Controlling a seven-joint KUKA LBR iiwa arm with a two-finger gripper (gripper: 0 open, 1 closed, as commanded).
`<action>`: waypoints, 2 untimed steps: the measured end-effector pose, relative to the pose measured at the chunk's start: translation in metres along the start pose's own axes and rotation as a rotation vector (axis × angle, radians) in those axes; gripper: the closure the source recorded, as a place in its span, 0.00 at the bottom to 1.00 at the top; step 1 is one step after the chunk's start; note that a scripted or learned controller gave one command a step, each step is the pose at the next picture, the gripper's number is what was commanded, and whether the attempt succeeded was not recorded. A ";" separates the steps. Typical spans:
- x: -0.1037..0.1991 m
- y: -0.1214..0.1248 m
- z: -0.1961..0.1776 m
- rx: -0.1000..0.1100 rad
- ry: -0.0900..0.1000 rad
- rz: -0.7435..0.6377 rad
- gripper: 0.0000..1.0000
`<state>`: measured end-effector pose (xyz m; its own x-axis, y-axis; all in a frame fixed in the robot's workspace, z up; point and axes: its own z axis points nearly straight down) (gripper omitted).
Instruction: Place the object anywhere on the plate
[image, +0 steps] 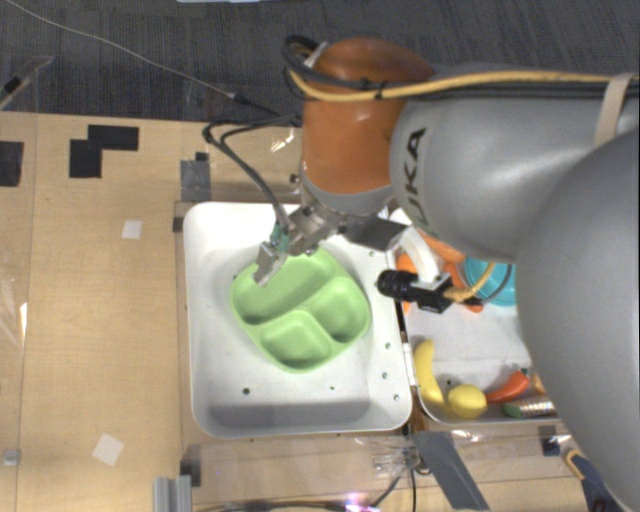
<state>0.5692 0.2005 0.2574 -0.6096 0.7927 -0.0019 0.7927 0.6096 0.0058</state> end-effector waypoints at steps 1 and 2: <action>-0.072 -0.104 0.027 0.004 -0.001 0.004 0.00; -0.166 -0.114 -0.096 -0.006 -0.010 -0.104 0.00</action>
<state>0.5793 -0.0005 0.3533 -0.6885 0.7251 -0.0124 0.7250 0.6886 0.0114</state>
